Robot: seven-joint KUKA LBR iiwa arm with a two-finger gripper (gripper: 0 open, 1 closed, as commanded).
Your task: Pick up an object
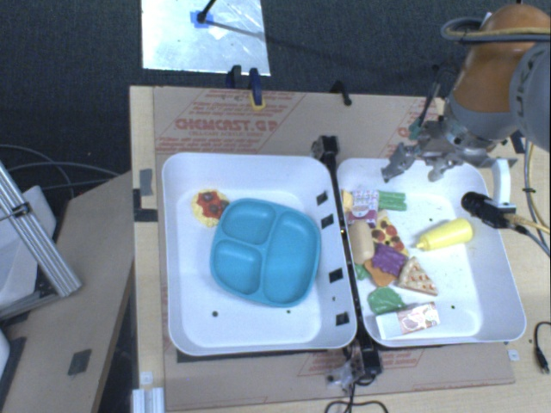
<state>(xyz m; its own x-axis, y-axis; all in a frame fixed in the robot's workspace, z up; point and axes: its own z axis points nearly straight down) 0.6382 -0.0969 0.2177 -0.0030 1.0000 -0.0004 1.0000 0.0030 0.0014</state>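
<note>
Dark carpet floor all around, with a brown counter [224, 119] in the middle. On top, two white bins side by side: left bin [185, 256] with a big blue plate [263, 252] and a small pizza toy [209, 205] at its far left corner. Right bin [491, 304] full of toy food. Above its far edge, the pincer [419, 163], wide open, holding nothing. Closest good pick, probably: yellow bottle [445, 234], lying flat, below the pincer and a little right. Long way running left to right, slightly tilted, cap end pointing left. Near it, a small pizza slice [416, 277] and a green pepper [385, 299].
</note>
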